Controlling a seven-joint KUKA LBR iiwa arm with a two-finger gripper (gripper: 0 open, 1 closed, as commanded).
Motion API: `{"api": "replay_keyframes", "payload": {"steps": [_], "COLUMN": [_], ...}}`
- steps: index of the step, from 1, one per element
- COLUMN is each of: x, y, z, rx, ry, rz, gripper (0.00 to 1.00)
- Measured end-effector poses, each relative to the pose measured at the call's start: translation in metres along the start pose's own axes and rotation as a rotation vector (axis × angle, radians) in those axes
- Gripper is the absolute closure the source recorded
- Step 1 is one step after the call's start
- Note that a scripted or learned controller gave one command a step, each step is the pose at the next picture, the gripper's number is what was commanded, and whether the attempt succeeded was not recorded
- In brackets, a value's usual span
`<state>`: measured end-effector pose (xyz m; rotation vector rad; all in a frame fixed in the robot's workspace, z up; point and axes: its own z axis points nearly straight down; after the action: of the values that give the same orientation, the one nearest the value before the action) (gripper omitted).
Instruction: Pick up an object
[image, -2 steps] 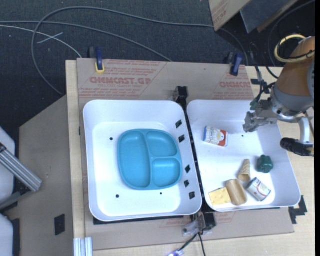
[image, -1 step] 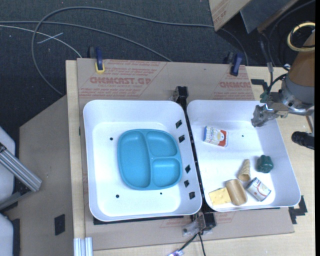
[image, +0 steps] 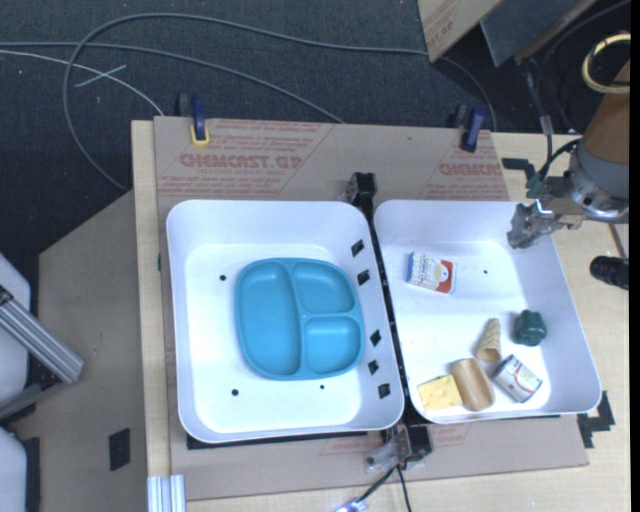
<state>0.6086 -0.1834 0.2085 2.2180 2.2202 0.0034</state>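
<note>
The claw (image: 522, 232) hangs at the far right corner of the right bin (image: 570, 310), over its rim; it is too small and blurred here to tell its state, and nothing shows in it. Below it in that bin lie a small white carton (image: 430, 271) toward the far left, a green lump (image: 529, 326) by the right wall, and a near cluster: a tan cone (image: 488, 340), a tan roll (image: 472, 384), a yellow wedge (image: 437, 393) and a small can (image: 517, 379), close together. The left bin (image: 195, 250) carries a blue divided plate (image: 299, 318). Both bins sit on the tabletop (image: 90, 290), with clamps (image: 199, 118) at the far edge.
</note>
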Motion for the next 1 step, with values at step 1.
{"api": "replay_keyframes", "payload": {"steps": [1], "x": [0.0549], "y": [-0.0187], "z": [-0.0126], "rx": [0.005], "ry": [0.004], "rz": [-0.004], "gripper": [1.0]}}
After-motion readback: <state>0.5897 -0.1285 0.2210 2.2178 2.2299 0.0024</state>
